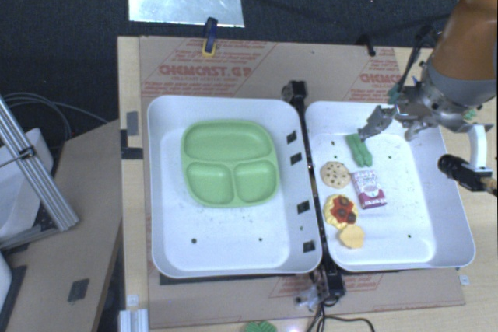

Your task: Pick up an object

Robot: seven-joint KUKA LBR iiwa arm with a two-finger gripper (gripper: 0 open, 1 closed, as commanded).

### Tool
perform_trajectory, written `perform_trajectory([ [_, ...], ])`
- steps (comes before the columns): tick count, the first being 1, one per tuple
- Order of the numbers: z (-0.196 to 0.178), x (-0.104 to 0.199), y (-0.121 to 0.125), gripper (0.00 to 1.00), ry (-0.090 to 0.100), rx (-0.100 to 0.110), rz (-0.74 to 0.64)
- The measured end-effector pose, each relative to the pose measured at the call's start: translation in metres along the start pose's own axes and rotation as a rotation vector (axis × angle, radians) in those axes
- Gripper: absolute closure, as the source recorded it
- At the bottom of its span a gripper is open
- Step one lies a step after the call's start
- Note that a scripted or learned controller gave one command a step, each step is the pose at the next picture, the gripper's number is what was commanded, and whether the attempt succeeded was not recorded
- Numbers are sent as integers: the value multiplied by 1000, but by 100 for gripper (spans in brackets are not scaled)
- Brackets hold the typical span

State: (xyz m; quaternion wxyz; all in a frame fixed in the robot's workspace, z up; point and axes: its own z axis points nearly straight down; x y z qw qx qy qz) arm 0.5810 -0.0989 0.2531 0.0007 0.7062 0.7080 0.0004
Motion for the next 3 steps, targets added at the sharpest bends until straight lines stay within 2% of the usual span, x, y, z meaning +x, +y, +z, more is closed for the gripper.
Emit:
perform_trajectory([
  [1,81,-39,36,0,0,4,3],
  [2,174,-56,51,0,0,6,2],
  [3,157,-55,54,100,0,-4,1],
])
